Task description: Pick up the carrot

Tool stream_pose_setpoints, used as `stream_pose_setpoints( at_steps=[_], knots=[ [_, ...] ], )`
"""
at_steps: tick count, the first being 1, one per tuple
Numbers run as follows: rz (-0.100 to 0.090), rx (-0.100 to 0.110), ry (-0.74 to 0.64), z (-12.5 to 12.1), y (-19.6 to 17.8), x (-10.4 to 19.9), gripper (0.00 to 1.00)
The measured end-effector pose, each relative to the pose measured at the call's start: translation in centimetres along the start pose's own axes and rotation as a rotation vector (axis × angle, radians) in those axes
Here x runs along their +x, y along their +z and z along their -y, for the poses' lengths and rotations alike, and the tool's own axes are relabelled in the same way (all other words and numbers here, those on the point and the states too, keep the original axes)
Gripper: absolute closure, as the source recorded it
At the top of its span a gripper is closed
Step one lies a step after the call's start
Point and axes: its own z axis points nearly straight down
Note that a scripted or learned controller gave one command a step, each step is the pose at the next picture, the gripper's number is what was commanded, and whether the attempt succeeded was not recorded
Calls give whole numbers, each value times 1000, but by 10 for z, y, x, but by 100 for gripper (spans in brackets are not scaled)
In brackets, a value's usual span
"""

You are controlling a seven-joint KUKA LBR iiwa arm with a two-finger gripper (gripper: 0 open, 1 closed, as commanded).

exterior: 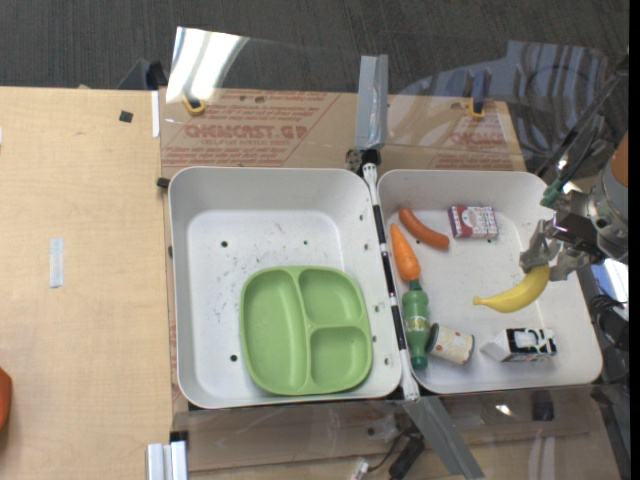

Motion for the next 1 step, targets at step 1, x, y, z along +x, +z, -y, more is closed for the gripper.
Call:
stream_pose_setpoints(
  at_steps=[1],
  knots=[
    [-3,1,-134,-23,154,-62,100]
  ],
)
